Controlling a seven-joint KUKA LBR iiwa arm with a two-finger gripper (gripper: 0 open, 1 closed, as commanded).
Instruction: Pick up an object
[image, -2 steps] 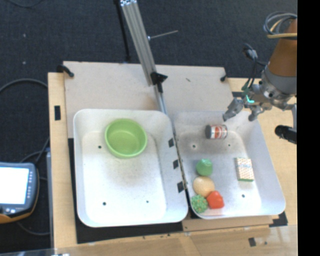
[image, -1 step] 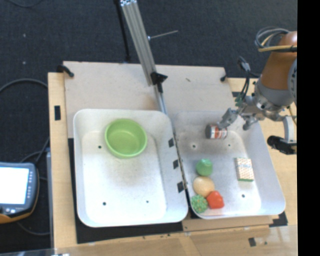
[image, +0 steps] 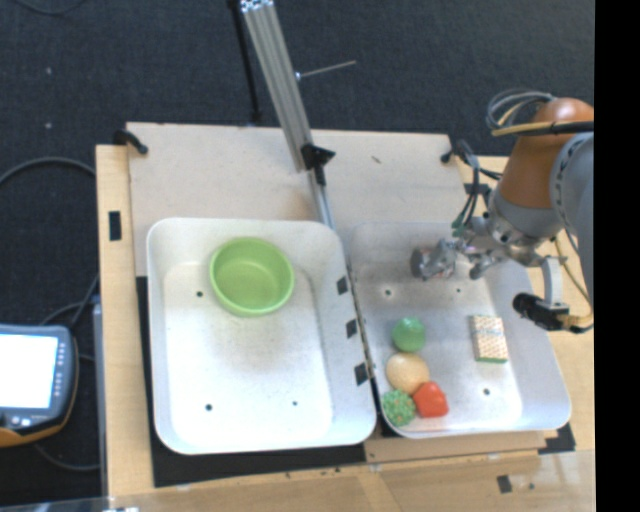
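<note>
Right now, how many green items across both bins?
3. Green bowl in the left bin's upper part; green ball mid right bin; textured green piece at its lower-left corner, beside the red one. Others may be hidden.

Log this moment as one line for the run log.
pincer over right white bin, upper part | holding: nothing visible | round green plastic bowl in left white bin | task: not yet done

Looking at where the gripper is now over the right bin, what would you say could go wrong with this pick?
1. The gripper hangs over a bare patch of the right bin, apart from every object; closing here would likely grab nothing.
2. The green ball, beige egg-shaped piece, red piece and textured green piece crowd together near the bin's wall, so fingers may knock neighbours.
3. The sponge lies flat, and may slip.
</note>
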